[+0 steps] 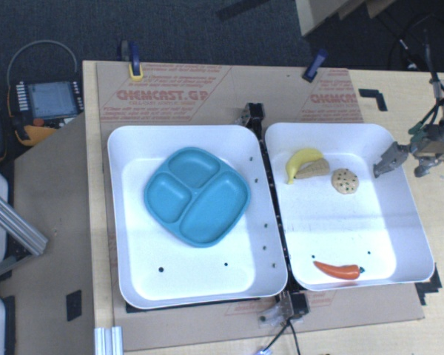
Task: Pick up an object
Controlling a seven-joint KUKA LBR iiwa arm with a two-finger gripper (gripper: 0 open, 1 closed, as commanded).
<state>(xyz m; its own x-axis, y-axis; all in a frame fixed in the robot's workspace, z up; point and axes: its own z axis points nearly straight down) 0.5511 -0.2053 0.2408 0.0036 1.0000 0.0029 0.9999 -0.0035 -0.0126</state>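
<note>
Bench, 2 shallow white bins [133,198] | two-finger gripper [405,161] spread, holding nothing, at right rim | round speckled cookie [345,181] nearest, unpicked

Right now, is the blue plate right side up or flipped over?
Right side up: the blue plate shows its three recessed compartments, lying in the left bin.
</note>
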